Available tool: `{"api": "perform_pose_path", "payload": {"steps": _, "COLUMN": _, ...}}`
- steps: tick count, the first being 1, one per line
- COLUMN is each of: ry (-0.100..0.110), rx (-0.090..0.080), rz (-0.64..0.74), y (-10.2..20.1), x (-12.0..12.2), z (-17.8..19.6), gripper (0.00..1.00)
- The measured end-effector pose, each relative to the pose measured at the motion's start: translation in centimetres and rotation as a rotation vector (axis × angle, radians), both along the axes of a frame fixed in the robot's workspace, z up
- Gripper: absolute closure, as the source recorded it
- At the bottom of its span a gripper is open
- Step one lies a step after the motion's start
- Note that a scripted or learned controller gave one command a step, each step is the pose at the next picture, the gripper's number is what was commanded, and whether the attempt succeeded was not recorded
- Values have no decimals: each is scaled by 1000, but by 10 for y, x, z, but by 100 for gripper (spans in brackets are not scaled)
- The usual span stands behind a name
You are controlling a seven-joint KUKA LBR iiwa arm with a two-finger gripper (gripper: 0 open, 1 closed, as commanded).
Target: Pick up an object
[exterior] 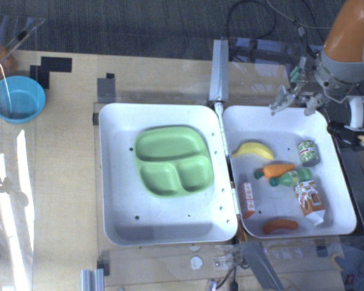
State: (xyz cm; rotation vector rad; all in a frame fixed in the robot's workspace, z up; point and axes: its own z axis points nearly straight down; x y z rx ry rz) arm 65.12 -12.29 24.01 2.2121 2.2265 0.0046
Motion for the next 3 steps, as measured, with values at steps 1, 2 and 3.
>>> {"api": "perform_pose_path", "payload": {"steps": 1, "ry": -22, "rx": -6, "rz": 279, "y": 16, "x": -25, "z": -132, "gripper": 0}}
{"api": "perform_pose_path", "payload": {"steps": 2, "ry": -27, "rx": -8, "rz": 420, "y": 22, "x": -11, "z": -138, "gripper": 0}}
{"api": "perform_pose_path", "payload": {"steps": 3, "ry": -37, "rx": -8, "rz": 421, "y": 24, "x": -8, "z": -124, "gripper": 100}}
